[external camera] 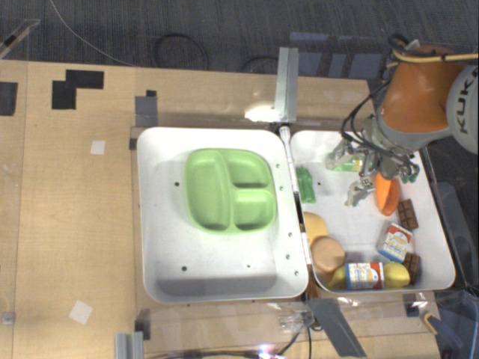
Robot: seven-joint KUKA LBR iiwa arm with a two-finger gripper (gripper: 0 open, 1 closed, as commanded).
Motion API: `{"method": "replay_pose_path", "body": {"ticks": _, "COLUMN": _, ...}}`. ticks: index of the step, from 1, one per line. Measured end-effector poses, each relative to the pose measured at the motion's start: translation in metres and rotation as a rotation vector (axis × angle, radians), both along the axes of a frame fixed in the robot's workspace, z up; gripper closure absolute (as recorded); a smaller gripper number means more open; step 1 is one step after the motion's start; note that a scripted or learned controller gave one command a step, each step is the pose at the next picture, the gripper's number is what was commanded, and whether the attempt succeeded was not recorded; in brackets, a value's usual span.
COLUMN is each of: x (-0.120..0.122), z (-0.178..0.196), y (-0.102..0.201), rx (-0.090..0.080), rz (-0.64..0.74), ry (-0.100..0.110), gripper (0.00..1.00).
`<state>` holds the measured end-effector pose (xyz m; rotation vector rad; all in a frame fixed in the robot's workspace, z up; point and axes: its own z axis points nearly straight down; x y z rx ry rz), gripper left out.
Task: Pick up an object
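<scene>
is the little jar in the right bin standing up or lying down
Lying down: the jar rests on its side along the bin's near wall.

The robot arm (441,103) is grey with a big round orange band and black letters on its side. Thin black cables loop near its metal gripper (368,176).

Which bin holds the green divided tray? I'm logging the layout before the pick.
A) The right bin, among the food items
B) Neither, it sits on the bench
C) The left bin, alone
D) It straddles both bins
C: the green divided tray lies flat inside the left bin, while the carrot and other small items sit in the right bin.
</scene>
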<state>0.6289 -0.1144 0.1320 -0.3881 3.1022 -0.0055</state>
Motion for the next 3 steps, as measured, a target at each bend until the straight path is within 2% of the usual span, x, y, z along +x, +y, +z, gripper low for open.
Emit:
{"method": "replay_pose_path", "body": {"ticks": 1, "x": -0.01, "z": -0.043, "y": -0.027, "rx": 0.001, "rz": 0.029, "ry": 0.002, "gripper": 0.0}}
{"method": "replay_pose_path", "body": {"ticks": 2, "x": -0.024, "z": -0.043, "y": -0.039, "rx": 0.0, "rz": 0.062, "ry": 0.003, "gripper": 0.0}}
{"method": "replay_pose_path", "body": {"ticks": 3, "x": 0.024, "z": -0.044, "y": 0.018, "rx": 0.004, "rz": 0.053, "ry": 0.003, "gripper": 0.0}}
